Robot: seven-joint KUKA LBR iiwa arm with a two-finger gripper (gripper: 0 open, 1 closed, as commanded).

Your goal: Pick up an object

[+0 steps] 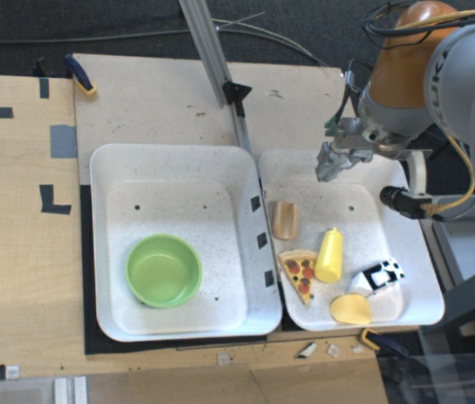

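Two white bins sat side by side on the bench. The left bin (111,175) held one thing: a green bowl (163,270), upright, toward the bin's 7 o'clock corner and apart from the walls.

The right bin (414,268) held the rest, all in its lower half. A brown block (284,219) lay near the left wall, at about 9 o'clock from the bin's middle. A pizza slice (298,275) lay at 6 o'clock of the block, its point aimed down. A yellow bottle (329,255) lay just beside the slice at its 2 o'clock, touching or nearly so. A yellow lump (351,310) rested near the bottom wall, at 5 o'clock of the bottle. A black-and-white piece (381,277) sat at 1 o'clock of the lump, near it; I could not tell whether they touched.

My gripper (328,168) hung over the right bin's top edge, at about 12 o'clock of the bottle and well apart from every object. Whether my jaws stood wide or narrow I cannot tell; they read as one grey mass. Nothing showed between them.
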